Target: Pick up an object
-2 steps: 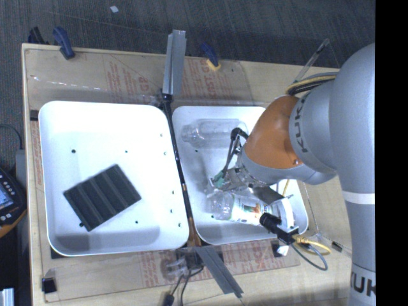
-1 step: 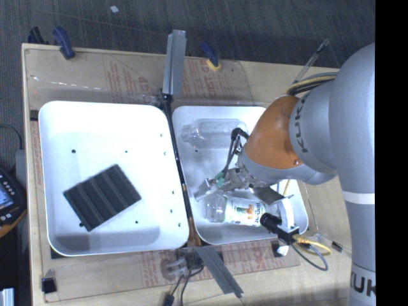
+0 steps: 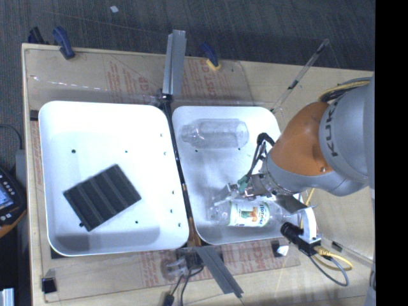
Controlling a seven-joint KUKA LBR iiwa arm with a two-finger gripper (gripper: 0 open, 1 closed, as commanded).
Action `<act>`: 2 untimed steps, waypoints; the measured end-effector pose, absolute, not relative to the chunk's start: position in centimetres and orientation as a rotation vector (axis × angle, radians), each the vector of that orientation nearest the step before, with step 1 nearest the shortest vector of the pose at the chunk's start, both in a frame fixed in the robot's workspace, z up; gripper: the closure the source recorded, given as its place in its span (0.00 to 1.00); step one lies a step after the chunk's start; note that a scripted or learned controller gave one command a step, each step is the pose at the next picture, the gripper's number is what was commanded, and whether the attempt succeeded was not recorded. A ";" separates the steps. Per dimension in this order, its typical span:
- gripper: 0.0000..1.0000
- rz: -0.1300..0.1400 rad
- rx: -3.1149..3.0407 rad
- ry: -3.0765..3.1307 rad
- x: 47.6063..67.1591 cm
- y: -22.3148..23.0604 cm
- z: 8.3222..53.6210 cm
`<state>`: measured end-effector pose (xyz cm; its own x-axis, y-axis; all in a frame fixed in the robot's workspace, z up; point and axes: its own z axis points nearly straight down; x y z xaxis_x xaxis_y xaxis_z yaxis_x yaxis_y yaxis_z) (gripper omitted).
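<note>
A small clear bottle with a white, green and orange label lies on its side near the front of the right bin. My gripper is down low directly over it, close to or touching its upper side. The arm's orange band and grey wrist cover much of the gripper. A larger clear plastic bottle lies on its side at the back of the same bin, apart from the gripper. A black ridged rectangular panel lies flat in the left bin.
The two bins meet at a dividing rim in the middle. A grey metal bar stands behind them, with blue clamps along the bench's back edge. Another grey bracket sits at the front.
</note>
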<state>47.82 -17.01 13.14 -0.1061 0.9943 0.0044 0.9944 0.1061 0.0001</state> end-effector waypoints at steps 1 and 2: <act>0.00 0.002 -1.919 -2.481 50.4 -13.1 10.3; 0.00 0.003 -1.970 -2.444 51.8 -12.8 11.3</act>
